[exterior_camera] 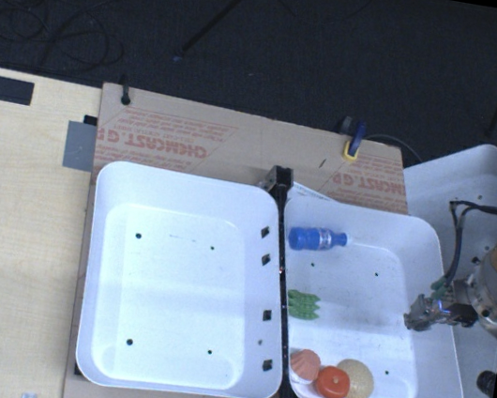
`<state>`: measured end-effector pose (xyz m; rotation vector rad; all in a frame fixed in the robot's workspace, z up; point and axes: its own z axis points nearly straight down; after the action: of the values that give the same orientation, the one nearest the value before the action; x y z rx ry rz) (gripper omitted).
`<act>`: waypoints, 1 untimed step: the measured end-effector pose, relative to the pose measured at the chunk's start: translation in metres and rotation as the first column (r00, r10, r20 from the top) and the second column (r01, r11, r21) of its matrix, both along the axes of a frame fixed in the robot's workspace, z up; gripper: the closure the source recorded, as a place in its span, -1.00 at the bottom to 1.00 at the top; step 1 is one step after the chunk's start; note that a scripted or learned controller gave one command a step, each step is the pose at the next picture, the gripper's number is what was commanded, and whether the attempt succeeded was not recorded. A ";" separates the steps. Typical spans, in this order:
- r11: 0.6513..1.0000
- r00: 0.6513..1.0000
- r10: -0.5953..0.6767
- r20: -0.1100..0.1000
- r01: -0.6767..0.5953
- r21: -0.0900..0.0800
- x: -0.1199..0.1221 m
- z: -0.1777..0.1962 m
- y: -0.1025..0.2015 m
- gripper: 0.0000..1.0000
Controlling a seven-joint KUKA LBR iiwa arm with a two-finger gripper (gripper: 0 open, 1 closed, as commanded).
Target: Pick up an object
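Red disc [332,383] well left of tool [421,315]

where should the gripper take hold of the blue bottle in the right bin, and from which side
Probably across the middle of the blue bottle, coming straight down from above. It lies on its side near the far-left corner of the right bin, long axis running left-right with the paler cap end to the right, so fingers closing across its narrow width should fit. The bin wall behind it leaves less room.
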<state>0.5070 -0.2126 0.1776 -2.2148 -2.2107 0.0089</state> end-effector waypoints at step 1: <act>1.000 1.000 0.005 0.017 -0.005 -0.006 0.049 0.043 -0.001 1.00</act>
<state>0.5555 -0.2133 0.2203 -2.2209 -2.2271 -0.0028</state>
